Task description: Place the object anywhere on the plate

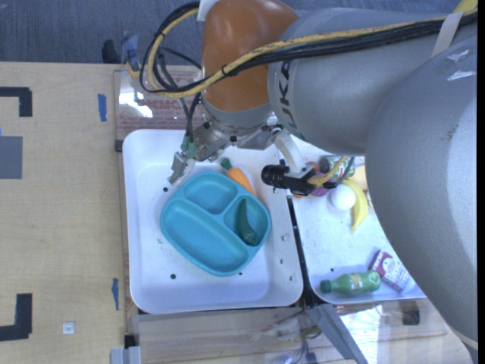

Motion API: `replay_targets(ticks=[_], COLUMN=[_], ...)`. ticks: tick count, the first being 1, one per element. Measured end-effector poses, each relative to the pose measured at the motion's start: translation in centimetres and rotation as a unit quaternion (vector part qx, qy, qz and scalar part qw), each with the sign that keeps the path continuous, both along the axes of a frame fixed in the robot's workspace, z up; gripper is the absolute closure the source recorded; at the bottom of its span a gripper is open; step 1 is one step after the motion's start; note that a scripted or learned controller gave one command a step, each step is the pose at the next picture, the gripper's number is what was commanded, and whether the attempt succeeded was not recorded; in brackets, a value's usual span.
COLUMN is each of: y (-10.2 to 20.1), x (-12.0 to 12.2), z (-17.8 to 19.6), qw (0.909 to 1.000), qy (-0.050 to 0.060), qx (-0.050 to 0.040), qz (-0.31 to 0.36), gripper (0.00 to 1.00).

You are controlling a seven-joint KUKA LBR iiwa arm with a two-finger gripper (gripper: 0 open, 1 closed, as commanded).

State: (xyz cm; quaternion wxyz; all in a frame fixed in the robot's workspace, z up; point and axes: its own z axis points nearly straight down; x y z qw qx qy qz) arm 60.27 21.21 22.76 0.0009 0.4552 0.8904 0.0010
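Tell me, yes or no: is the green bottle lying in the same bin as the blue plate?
No, the green bottle lies in the other bin from the blue plate.

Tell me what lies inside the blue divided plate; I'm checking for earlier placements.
The blue divided plastic plate holds a dark green item in its right compartment. An orange carrot rests at its upper rim, its top end covered by the arm.

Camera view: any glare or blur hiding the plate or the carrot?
Camera view: plate evenly lit and sharp; carrot sharp at its rim, partly covered by the arm; glare sits on the bench's top edge and the lower right.
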Motion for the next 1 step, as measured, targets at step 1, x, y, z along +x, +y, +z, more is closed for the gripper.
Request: replay_targets(ticks=[1], y=[-2.56], x=[6.37], z=[-14.04], qw=[0.9944], qy=[0.002], qx=[0.0008], qz=[-0.105], gripper=[0.00])
